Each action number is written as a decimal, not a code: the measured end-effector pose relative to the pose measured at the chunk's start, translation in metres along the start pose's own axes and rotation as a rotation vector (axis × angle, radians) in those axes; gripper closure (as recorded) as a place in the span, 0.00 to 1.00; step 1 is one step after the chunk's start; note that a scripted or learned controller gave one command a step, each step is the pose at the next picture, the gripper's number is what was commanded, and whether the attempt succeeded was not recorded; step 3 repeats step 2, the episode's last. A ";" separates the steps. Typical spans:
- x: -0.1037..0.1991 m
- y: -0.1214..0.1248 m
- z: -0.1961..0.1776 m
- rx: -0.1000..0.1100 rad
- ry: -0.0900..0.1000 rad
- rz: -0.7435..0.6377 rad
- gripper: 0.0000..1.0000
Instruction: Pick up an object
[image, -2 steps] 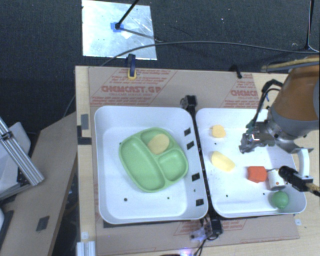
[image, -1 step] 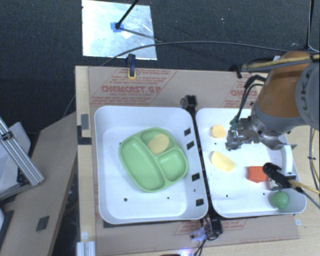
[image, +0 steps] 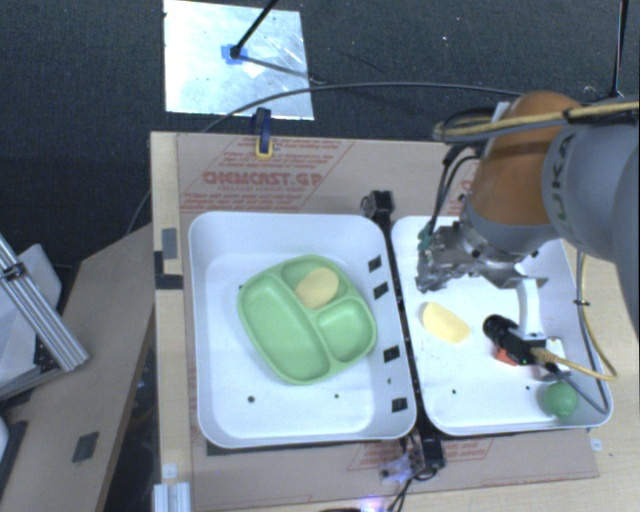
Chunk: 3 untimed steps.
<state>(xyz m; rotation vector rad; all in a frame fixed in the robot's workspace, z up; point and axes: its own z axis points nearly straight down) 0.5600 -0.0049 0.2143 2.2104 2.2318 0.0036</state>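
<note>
The yellow block lies just below the end effector. It looks light and soft; grip across its short sides. The end effector's state I cannot tell.

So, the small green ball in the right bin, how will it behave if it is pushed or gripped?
The green ball looks round and smooth, so it will probably roll when pushed. It sits in the corner of the right bin, whose walls may stop it but leave little room. Probably light.

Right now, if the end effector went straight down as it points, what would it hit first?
Probably the bare floor of the right bin, just beside the yellow block; depth is unclear from this slant.
</note>
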 end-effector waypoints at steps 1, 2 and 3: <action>0.049 0.006 -0.011 0.000 0.000 0.001 1.00; 0.095 0.012 -0.005 0.000 0.000 0.000 1.00; 0.095 0.012 -0.005 0.000 0.000 0.000 1.00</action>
